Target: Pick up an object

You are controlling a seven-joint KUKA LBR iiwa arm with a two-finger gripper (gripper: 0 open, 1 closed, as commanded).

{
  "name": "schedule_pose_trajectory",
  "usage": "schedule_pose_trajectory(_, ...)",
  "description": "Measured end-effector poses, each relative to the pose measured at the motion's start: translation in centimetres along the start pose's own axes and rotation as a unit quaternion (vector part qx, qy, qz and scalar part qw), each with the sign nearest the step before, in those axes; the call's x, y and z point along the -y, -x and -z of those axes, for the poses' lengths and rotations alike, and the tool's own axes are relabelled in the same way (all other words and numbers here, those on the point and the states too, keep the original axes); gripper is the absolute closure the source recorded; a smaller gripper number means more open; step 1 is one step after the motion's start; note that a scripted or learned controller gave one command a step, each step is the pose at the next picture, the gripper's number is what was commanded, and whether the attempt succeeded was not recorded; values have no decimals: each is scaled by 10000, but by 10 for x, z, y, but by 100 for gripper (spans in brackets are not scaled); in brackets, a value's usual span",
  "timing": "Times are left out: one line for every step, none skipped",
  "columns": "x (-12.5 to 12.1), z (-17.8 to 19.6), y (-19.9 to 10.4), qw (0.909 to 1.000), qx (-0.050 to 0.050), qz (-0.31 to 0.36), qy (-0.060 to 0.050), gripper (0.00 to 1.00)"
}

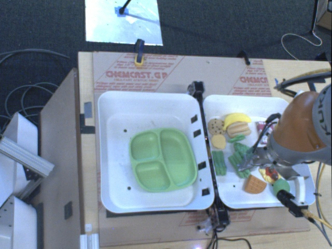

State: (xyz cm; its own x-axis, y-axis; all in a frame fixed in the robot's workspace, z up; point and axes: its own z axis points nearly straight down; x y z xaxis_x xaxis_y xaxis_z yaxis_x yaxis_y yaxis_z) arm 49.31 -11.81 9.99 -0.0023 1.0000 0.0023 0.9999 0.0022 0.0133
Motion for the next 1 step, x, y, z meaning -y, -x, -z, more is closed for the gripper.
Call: schedule_pose_trajectory(-25,101,-77,10000,-3,57,1,100)
